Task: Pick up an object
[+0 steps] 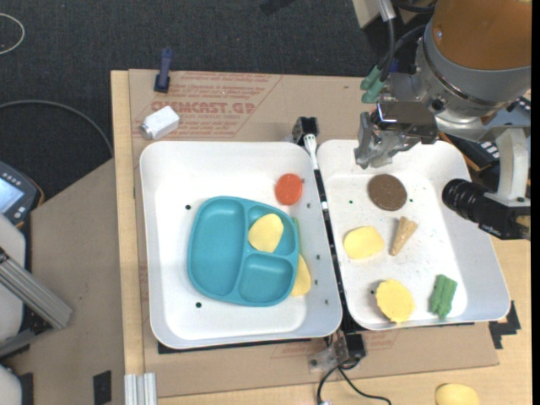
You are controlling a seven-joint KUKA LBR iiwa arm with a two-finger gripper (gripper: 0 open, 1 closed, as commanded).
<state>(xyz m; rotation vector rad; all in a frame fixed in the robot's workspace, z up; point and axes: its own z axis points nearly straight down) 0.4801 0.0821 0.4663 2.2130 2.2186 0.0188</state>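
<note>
The pincer (369,154) hangs over the right bin's (485,306) far left corner; whether it is apart or together I cannot tell. Just near of it lies one brown disc (387,191), then one cone (402,234), two yellow pieces (364,243) and one green piece (442,295). The left bin (160,251) holds one blue tray (221,251) and one orange piece (289,188).

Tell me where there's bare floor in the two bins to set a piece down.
Left bin: bare floor along its far side, between the far rim and the blue tray, left of the orange piece. Right bin: a bare patch between the cone and the right wall. Crowded: the near edge by the yellow disc and green piece, and under the gripper by the brown disc.
</note>
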